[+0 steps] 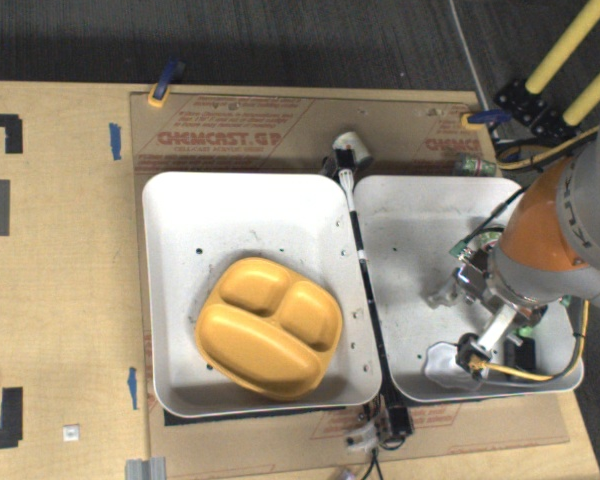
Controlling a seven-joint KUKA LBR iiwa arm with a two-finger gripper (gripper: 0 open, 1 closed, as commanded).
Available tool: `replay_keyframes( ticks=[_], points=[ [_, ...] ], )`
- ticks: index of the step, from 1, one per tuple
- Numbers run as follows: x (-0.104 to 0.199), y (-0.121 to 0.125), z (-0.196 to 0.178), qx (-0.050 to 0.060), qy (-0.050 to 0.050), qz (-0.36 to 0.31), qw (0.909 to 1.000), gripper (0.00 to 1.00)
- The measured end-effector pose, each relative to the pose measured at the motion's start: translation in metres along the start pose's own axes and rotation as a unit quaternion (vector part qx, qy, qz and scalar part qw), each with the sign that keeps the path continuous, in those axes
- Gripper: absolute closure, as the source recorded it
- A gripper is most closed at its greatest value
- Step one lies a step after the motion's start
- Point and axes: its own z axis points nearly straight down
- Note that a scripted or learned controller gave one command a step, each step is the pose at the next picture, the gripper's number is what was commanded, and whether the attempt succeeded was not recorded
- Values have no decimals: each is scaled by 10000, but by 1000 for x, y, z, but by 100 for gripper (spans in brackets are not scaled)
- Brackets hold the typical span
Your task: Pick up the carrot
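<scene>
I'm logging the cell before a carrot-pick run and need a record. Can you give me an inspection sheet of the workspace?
surface: left bin and right bin, both white, side by side on a cardboard sheet on the bench.
job's things: nothing seen.
clutter: large yellow lobed object lying in the left bin.
grippers: gripper over the right bin, toward its right side.
cables: black cable running along the gap between the bins.
surroundings: blue clamp at the cardboard's far edge; yellow rods at upper right.
</scene>
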Motion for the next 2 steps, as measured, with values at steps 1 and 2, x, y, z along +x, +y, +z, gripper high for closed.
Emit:
replay_keyframes(
  ticks=[1,2],
  points=[
    [1,1,-10,-8,11,6,10000,100],
    [13,-48,-99,-2,-4,895,9960,100]
  ],
)
